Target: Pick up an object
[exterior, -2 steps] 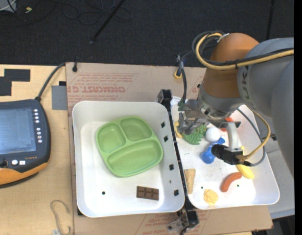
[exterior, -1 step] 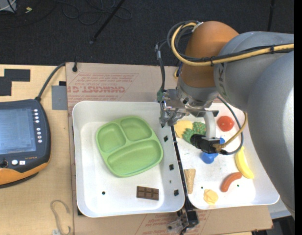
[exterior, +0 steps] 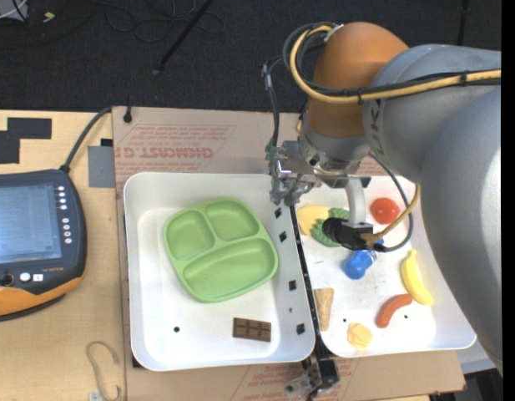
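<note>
Your arm (exterior: 382,98) hangs over the top of the right bin (exterior: 457,332), its gripper (exterior: 289,192) near the divider between the bins; you cannot tell whether the fingers are open or closed, and nothing shows between them. The left bin (exterior: 148,324) holds a green divided plate (exterior: 221,249) and a chocolate bar (exterior: 252,330). In the right bin lie a banana (exterior: 416,279), a sausage (exterior: 394,308), a tomato (exterior: 384,210) and a blue piece (exterior: 357,265). You look to be at the approach step: next, settle on one item and descend squarely.
</note>
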Available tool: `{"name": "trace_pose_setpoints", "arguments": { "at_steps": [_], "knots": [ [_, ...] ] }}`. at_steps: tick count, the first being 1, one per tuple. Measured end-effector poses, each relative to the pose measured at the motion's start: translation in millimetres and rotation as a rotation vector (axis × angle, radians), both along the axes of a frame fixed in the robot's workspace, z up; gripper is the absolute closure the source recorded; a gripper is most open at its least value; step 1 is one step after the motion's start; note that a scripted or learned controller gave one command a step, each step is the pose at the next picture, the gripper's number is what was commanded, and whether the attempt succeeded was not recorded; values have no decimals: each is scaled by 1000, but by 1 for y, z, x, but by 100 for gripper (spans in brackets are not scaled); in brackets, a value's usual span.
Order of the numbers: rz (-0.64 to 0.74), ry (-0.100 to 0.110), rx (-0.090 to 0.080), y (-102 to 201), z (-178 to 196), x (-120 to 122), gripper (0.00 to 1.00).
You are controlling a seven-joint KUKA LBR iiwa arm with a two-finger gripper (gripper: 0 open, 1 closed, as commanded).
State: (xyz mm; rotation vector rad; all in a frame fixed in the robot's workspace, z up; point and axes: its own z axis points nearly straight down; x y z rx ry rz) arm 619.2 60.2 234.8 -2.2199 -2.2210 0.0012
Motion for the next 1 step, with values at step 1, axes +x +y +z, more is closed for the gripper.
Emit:
{"name": "trace_pose_setpoints", "arguments": {
  "at_steps": [1],
  "knots": [
    [5, 1, -2, 1, 0, 1, 100]
  ]
}}
